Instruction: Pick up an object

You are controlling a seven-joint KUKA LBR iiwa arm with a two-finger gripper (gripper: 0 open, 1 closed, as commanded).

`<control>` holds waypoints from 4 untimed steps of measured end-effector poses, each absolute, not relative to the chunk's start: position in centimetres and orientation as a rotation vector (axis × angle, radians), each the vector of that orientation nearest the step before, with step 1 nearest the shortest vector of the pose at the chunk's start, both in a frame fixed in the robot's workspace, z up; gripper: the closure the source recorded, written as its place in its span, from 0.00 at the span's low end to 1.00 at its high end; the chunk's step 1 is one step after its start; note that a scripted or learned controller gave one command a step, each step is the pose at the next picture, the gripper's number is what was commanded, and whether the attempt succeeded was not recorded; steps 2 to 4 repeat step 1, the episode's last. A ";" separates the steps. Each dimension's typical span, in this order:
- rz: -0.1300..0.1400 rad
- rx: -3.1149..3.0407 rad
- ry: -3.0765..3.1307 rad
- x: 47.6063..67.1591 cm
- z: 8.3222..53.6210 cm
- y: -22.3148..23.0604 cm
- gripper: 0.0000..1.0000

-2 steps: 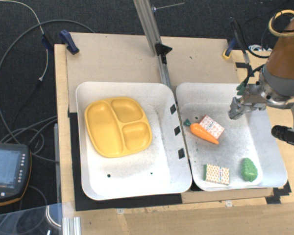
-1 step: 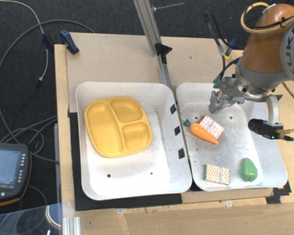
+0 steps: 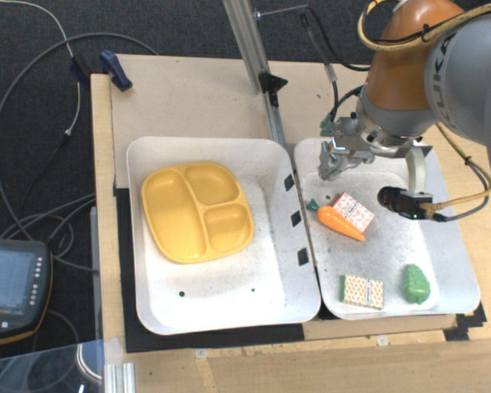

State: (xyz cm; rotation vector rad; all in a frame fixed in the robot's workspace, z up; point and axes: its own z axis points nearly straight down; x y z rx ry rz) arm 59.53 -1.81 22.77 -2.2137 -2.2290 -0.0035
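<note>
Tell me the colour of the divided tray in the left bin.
Yellow: the divided tray is plain yellow all over, seen best in the camera view.

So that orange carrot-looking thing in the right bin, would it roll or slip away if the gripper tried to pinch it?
The carrot looks like smooth toy plastic, so probably light and a bit slippery. Its tapered, rounded body could roll or squirt sideways when pinched. It lies against a small patterned box, which may stop it rolling that way.
</note>
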 end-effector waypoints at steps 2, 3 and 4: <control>-0.006 -2.212 -2.230 61.6 23.5 4.3 1.00; -0.006 -2.212 -2.230 61.6 23.5 4.3 1.00; -0.006 -2.212 -2.230 61.6 23.5 4.3 1.00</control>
